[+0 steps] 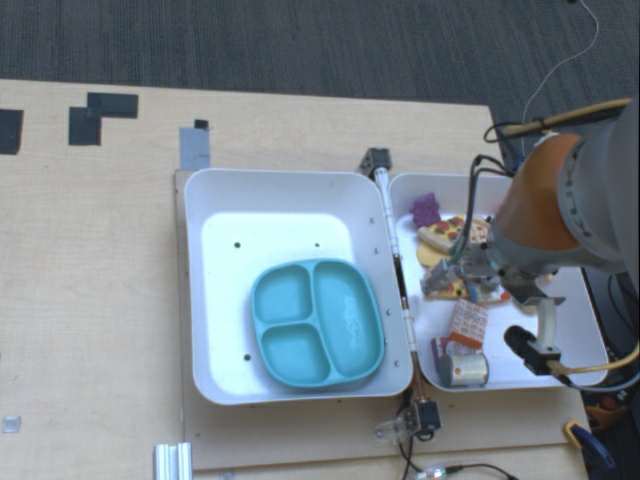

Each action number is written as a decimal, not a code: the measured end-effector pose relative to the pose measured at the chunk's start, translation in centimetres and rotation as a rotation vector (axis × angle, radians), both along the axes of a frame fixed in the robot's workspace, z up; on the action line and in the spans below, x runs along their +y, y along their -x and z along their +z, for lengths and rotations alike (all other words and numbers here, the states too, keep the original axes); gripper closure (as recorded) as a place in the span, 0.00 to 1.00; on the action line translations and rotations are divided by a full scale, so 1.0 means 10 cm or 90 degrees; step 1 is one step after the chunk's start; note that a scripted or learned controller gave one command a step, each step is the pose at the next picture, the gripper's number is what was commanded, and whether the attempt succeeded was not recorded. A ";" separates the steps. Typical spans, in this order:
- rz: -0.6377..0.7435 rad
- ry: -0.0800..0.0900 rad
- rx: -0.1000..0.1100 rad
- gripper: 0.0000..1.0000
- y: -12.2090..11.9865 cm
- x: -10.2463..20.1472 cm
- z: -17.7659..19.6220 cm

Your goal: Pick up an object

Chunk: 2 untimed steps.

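The gripper [462, 276] sits low among clutter in the right bin [590, 313]; its opening cannot be told. Open floor lies toward four o'clock; a can [462, 369] rests at six.

We see the grey arm [600, 193] reaching in from the right side of the camera view, its bulky upper link filling the right edge. The orange band [535, 198] wraps the arm just above the wrist, and from there the wrist angles downward and to the left. The hand [462, 276] sits low at the end of the wrist, pointing down. We cannot make out its tips clearly, since they blend into the clutter beneath them. A dark cable loops from the upper arm down toward the wrist.
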State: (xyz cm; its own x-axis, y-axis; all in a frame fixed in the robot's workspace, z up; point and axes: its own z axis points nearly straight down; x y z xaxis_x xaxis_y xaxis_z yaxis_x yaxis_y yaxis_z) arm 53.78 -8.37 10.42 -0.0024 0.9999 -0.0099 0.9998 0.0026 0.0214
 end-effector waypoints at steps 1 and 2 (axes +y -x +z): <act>-0.001 -0.005 0.008 0.00 0.48 -0.01 -0.17; 0.000 -0.005 0.003 1.00 0.45 -0.01 -0.06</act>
